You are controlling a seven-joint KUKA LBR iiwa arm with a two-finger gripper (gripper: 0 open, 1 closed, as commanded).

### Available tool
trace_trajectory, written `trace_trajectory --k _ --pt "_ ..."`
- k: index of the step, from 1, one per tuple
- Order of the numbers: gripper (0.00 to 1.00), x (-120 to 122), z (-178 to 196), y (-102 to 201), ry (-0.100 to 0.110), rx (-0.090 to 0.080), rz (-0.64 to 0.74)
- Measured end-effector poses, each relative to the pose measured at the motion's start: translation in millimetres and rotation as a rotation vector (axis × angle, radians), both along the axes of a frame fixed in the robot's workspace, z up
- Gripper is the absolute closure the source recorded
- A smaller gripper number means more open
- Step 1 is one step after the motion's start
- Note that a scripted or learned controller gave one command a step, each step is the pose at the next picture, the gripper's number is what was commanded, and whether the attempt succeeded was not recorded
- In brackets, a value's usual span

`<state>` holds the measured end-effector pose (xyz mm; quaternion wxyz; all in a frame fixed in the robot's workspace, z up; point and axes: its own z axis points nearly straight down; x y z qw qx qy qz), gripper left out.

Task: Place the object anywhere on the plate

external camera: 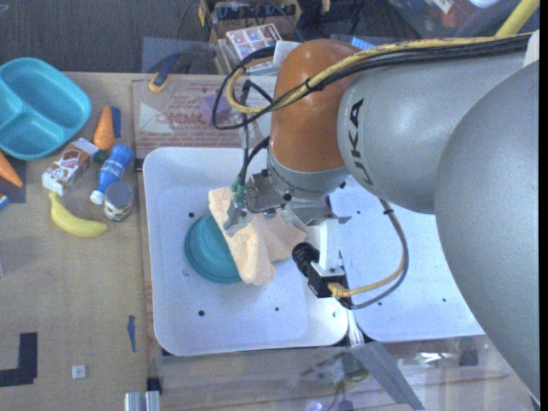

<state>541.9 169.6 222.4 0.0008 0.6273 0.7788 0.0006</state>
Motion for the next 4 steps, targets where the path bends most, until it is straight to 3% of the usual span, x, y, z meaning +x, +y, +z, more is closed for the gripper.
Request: trace_trajectory --k 2,3,4 --pt "0.00 0.0 0.0 0.0 0.000 0.000 0.000" --pt "0.00 10.5 213.0 -3.1 0.001 -0.001 -0.257" --pt "1.00 10.3 223.1 0.3 0.000 -0.001 -0.249"
